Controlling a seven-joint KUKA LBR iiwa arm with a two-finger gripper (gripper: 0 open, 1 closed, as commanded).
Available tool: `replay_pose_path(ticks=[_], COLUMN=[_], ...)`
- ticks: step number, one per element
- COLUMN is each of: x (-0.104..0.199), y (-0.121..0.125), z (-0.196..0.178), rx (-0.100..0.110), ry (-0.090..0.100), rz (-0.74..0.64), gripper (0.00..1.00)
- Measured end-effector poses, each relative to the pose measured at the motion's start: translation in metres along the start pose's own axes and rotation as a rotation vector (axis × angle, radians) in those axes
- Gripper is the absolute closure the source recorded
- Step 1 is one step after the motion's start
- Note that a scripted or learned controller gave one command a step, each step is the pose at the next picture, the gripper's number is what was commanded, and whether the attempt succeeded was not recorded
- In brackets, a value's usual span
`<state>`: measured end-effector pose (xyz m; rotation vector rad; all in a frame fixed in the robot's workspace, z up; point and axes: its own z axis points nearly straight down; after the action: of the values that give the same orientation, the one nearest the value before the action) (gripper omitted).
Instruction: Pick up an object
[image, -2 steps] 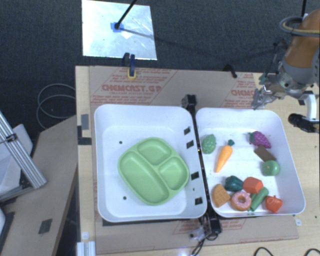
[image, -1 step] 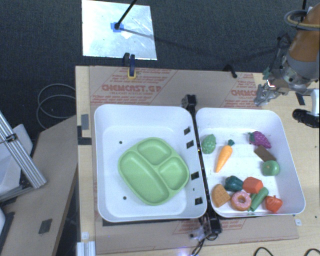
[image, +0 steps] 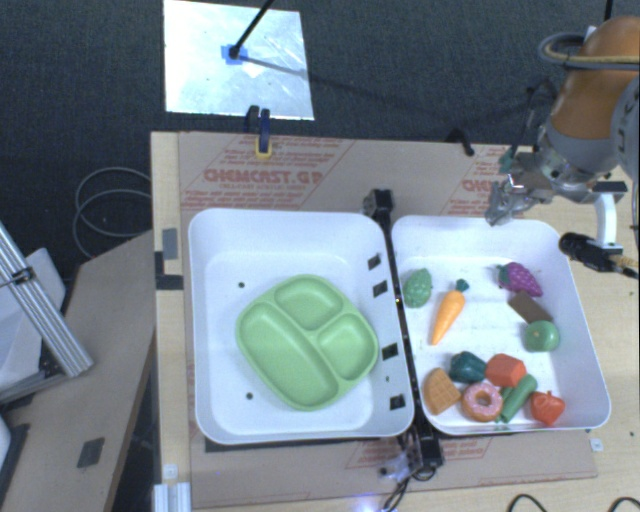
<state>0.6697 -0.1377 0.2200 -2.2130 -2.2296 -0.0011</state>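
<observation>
Two shallow white bins sit side by side on the bench. The left bin (image: 215, 300) holds a green divided plate (image: 305, 342) lying flat near its centre, three compartments facing up. The right bin (image: 580, 330) holds a scatter of toy food. Toward its left wall is a green leafy vegetable (image: 417, 287), with a carrot (image: 449, 311) just beside it, lying at a slant with its green top pointing up and right. A bunch of purple grapes (image: 520, 278) lies near the far right side, a brown block (image: 530, 307) just below it, and a green apple (image: 542, 336) next to that. Along the near edge a cluster sits close together: a waffle-like orange piece (image: 440, 390), a dark teal piece (image: 466, 366), a pink doughnut (image: 484, 401), an orange-red piece (image: 505, 369), a green pod (image: 517, 397) and a red piece (image: 547, 406); several of these touch. The arm (image: 590, 110) reaches in from the right, orange band visible above the wrist. The gripper (image: 502, 210) hangs over the far rim of the right bin, near its back right corner, apart from all the toys. Nothing is between its fingers; whether the jaws are open or closed I cannot tell at this resolution.
</observation>
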Motion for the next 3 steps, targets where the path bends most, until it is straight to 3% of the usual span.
replay_pose_path(ticks=[1,2,3], x=[0.054,0.087,0.082], y=[-0.017,-0.041,-0.034], z=[0.004,-0.013,-0.013], rx=[0.000,0.000,-0.002], ry=[0.002,0.001,0.000], rz=[-0.002,-0.001,0.004], gripper=[1.00,1.00,1.00])
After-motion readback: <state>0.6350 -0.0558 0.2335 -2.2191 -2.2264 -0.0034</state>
